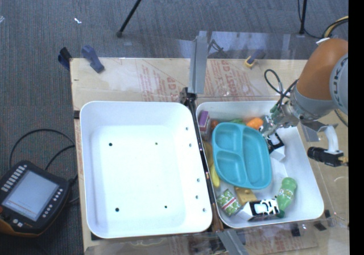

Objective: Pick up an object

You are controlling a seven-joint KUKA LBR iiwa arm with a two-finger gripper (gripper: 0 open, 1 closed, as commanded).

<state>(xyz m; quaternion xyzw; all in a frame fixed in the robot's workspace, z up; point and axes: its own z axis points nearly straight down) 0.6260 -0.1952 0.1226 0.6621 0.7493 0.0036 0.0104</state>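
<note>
The right bin (310, 171) holds several objects. A blue divided plate (242, 155) lies tilted across its middle. An orange ball (255, 123) sits at the plate's far edge. A green bottle (286, 193) and a black-and-white box (264, 208) lie near the front wall. A green packet (228, 201) is at the front left, a purple item (203, 118) at the back left. My gripper (272, 128) reaches down into the back right of this bin, just right of the orange ball and above a small black-and-white item (276, 143).
The left bin (142, 165) stands beside the right one. A yellow strip (215, 176) pokes out under the plate's left edge. A grey upright post (197, 72) rises behind the bins. A teach pendant (31, 194) lies on the floor at the left.
</note>
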